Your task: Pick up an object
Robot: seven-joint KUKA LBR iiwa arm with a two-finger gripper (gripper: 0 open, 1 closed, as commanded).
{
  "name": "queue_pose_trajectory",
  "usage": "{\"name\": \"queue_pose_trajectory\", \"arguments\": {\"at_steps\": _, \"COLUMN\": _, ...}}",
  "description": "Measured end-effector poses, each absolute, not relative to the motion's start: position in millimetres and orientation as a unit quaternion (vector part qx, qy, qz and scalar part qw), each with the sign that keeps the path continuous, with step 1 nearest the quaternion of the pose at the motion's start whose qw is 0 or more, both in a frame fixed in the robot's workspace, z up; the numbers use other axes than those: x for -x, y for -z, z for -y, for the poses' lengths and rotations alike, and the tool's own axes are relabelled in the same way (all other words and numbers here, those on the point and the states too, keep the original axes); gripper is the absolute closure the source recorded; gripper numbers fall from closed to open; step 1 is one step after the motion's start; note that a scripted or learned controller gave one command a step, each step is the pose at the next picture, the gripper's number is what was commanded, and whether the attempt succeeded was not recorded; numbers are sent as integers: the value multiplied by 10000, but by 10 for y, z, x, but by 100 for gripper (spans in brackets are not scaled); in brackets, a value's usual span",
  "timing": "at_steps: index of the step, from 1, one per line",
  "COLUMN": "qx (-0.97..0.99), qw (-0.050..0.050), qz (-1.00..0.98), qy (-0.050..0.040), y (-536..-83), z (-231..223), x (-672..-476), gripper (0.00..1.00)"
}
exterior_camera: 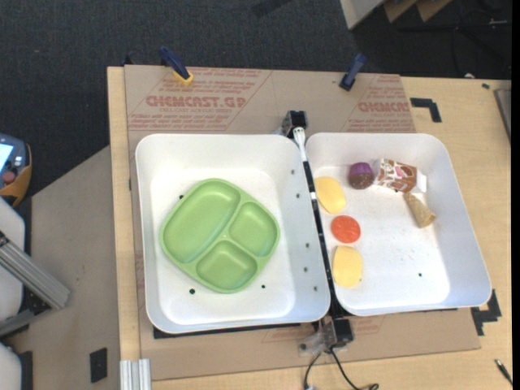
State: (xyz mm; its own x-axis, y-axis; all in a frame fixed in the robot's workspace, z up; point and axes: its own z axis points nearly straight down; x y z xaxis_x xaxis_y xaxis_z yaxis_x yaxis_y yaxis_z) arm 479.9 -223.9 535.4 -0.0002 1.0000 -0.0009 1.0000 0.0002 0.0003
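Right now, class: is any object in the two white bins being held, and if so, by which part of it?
Nothing is held. The round orange piece, purple ball and two yellow pieces lie loose in the right white bin.

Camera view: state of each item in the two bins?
Green divided plate: flat in left bin, compartments bare.
Upper yellow piece: lying in right bin, near divider.
Orange round piece: lying between the yellow pieces.
Lower yellow piece: lying near divider.
Purple ball: resting beside wrapped packet.
Tan piece: lying on its side.
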Motion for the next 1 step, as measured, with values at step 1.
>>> {"name": "queue_pose_trajectory", "arguments": {"at_steps": 1, "qx": -7070, "qw": 5, "qz": -7072, "qy": 2, "y": -5356, "z": 2239, "x": -4792, "gripper": 100}}
